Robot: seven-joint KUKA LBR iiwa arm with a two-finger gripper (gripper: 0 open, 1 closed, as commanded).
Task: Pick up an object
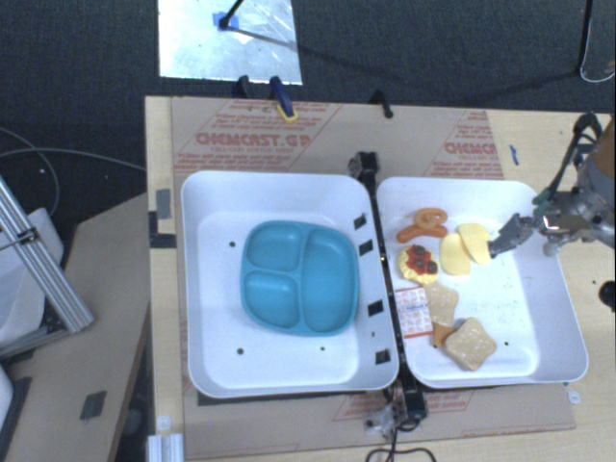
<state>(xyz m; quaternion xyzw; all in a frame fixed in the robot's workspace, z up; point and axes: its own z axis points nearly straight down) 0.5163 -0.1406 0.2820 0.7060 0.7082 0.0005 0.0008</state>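
The right bin (553, 287) holds a cluster of play-food items gathered toward its left half. Two pale yellow pieces (464, 248) lie side by side, overlapping, near the centre of the bin floor. The dark fingers (504, 238) of the gripper reach in from the right edge and end just beside the right-hand yellow piece; contact cannot be confirmed. Whether the fingers are released or clenched cannot be told at this angle, and no item is visible between them.

To the upper left of the yellow pieces lies an orange pretzel-shaped item (424, 223). Directly below it rests a small round piece with red and dark toppings (420, 262), touching the left yellow piece. Below that lies a white card with a red pattern (413, 311) against the left wall of the bin. A beige slice (443, 304) sits just beside the card, and a tan bread-like piece (469, 344) lies near the front of the bin, with a small orange piece between the two.

The left bin (212, 287) carries a blue divided tray (299, 277) with three compartments, set near its centre.

Both bins rest on a cardboard sheet (250, 133) printed with red lettering, which lies on the desk (568, 138). The grey arm (587, 210) enters at the right edge
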